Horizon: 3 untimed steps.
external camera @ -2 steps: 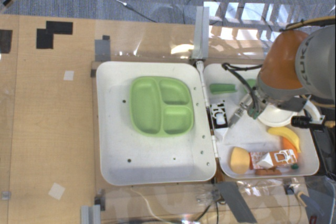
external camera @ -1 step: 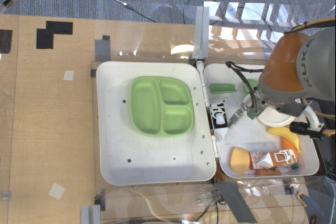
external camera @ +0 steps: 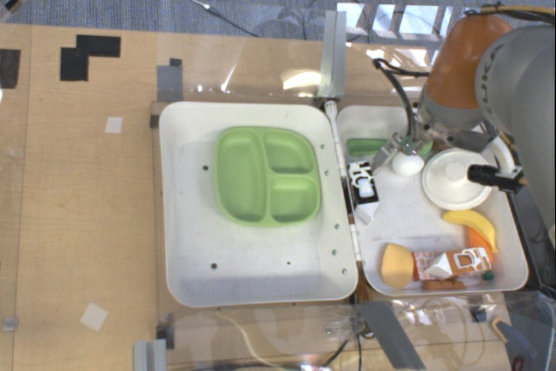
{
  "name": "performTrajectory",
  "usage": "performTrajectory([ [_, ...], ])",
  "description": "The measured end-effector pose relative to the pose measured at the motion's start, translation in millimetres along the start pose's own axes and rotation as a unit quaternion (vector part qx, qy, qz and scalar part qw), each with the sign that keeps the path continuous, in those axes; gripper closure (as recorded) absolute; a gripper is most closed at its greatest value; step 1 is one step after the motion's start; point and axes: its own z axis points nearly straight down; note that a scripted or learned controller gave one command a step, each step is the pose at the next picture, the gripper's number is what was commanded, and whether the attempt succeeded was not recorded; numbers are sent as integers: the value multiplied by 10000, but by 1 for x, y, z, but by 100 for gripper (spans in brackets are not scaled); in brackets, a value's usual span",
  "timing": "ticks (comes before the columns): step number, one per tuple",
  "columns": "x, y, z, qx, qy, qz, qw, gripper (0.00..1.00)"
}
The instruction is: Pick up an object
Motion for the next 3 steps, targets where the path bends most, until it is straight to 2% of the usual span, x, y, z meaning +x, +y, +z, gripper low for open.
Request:
performTrajectory([
  [1,-1,4,-15,-44,-47,-48,10000,100],
  [2,-10,-29,-198,-45,-31,-855,9963,100],
  [3,65,6,-161,-3,61,-1041,9945,100],
])
